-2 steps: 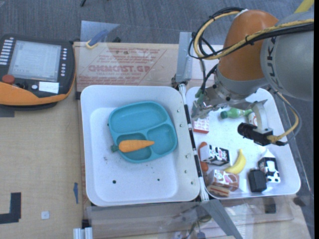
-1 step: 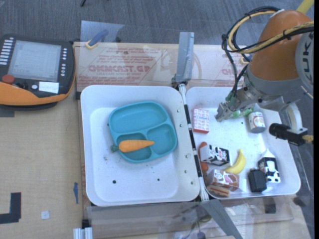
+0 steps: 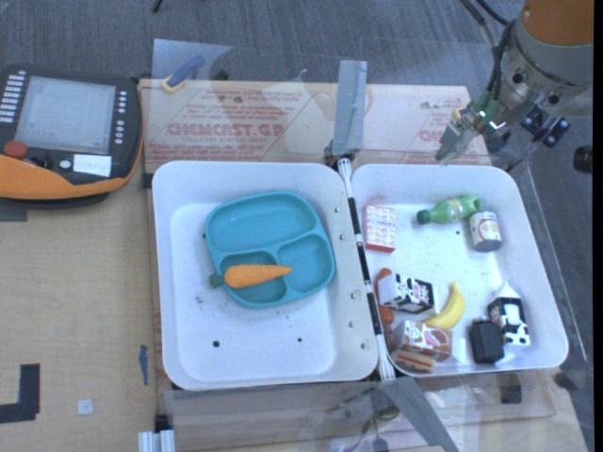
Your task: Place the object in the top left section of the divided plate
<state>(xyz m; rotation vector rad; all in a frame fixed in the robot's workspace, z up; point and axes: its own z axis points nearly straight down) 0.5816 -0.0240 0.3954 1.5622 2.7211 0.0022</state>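
Note:
A teal divided plate (image 3: 267, 222) sits in the left bin (image 3: 184, 328). An orange carrot (image 3: 256, 274) lies across the plate's near compartment, its thick end over the left rim and its tip pointing right. The plate's large far compartment holds nothing. My gripper (image 3: 450, 145) hangs at the upper right, over the far edge of the right bin (image 3: 542, 281), far from the plate and carrot. Nothing shows in it.
The right bin holds a green bottle (image 3: 450, 211), a small can (image 3: 485, 231), a red-and-white carton (image 3: 381, 227), a banana (image 3: 448, 307), a cow-patterned carton (image 3: 509, 318) and several other packets. A teach pendant (image 3: 66, 135) lies left of the bins.

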